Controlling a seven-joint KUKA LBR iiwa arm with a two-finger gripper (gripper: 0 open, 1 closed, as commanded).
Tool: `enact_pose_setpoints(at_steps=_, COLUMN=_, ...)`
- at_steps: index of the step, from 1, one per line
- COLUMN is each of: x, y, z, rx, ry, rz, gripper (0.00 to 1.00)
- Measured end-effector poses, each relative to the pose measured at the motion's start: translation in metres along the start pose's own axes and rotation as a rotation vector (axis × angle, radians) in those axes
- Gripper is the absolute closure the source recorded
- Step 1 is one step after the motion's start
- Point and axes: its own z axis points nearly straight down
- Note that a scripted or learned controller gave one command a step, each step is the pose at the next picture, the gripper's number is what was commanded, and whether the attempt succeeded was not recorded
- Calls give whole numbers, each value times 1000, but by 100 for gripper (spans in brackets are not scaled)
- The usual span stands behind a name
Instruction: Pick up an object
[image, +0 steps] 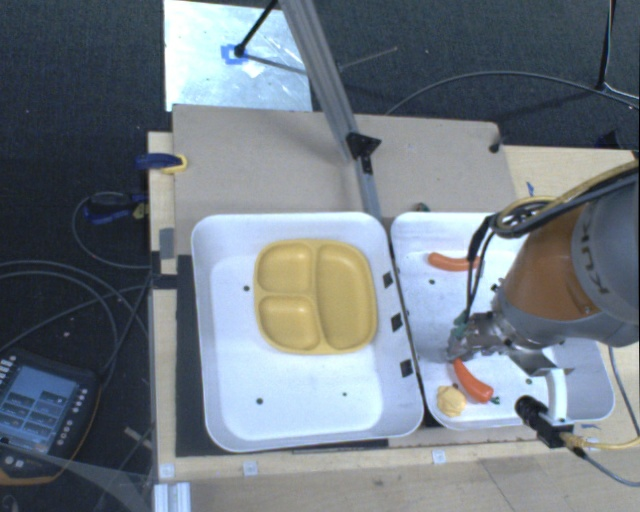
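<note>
In the right bin an orange carrot-like piece lies near the far wall. A second orange-red piece lies near the front, with a small yellow lumpy object just left of it by the front corner. My gripper hangs low over the right bin, directly above the upper end of the orange-red piece and close to it. The grey and orange wrist hides the bin's right half.
The left bin holds a yellow three-compartment plate in its far half. A grey metal pole slants over the bench behind the bins. Black clips sit along the divide between the bins.
</note>
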Motion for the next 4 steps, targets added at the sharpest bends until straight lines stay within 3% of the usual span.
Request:
enact_pose_setpoints(at_steps=2, x=0, y=-3, z=-113, rx=-6, ry=-2, rz=-5, gripper=100)
enact_pose_setpoints(at_steps=4, x=98, y=61, z=-111, rx=-1, ry=1, rz=-11, gripper=100)
